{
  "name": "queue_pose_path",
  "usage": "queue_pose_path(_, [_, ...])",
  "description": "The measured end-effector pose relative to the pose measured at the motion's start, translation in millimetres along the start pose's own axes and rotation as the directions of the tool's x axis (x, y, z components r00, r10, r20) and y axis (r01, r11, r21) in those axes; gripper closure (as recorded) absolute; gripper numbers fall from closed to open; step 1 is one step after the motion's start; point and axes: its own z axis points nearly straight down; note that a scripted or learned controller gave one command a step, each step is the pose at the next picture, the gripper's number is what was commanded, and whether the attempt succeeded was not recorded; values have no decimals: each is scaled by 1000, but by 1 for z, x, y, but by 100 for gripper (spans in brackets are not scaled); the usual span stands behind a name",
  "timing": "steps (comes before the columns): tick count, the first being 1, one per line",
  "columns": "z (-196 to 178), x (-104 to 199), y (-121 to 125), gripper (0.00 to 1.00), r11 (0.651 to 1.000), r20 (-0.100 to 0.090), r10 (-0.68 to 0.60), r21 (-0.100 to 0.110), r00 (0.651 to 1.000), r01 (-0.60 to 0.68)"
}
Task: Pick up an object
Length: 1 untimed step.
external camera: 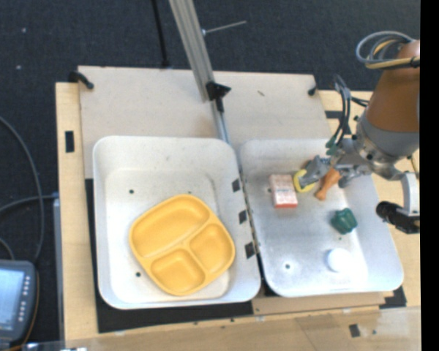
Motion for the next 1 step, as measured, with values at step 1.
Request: queue_pose_path(1, [0, 0, 0, 0, 1000, 0, 1, 0, 1000, -1])
